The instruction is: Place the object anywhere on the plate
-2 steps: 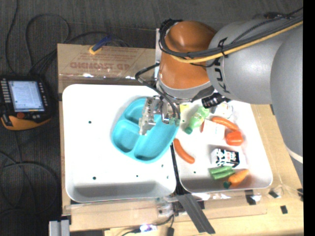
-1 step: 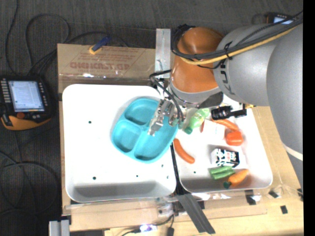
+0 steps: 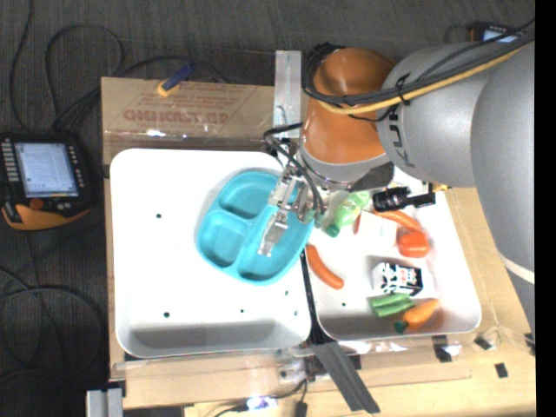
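A blue divided plate (image 3: 234,224) lies tilted in the left white bin (image 3: 156,276), close to the wall it shares with the right bin. My gripper (image 3: 278,220) hangs over the plate's right-hand compartment, reaching down from the orange-banded wrist. A light green object (image 3: 346,208) sits just right of the gripper at the near-left corner of the right bin; the wrist hides part of it. I see nothing clearly between the gripper's tips.
The right bin (image 3: 460,315) holds an orange sausage-shaped piece (image 3: 324,268), a red tomato (image 3: 414,243), a black-and-white carton (image 3: 398,277), a green pod (image 3: 388,304) and a carrot (image 3: 420,314). A cardboard sheet (image 3: 187,111) lies behind the left bin.
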`<move>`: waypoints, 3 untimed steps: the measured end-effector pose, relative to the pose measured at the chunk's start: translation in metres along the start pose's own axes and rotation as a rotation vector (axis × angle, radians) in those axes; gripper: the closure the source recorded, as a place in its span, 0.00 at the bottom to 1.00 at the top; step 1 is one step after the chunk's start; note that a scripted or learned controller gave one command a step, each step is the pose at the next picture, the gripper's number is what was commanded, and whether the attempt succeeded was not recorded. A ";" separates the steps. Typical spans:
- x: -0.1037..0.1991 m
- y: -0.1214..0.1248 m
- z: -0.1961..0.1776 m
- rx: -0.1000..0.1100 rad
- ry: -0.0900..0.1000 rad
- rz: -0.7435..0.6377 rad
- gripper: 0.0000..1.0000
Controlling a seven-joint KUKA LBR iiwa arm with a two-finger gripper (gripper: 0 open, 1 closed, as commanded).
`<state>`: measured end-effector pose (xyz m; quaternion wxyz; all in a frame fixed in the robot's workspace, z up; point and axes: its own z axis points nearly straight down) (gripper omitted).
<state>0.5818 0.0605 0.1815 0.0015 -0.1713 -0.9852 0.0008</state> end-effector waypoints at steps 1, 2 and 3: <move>-0.066 -0.023 0.000 -0.001 0.001 -0.106 0.00; -0.099 -0.120 -0.088 0.000 -0.003 -0.059 0.00; -0.100 -0.119 -0.095 0.001 -0.003 -0.058 1.00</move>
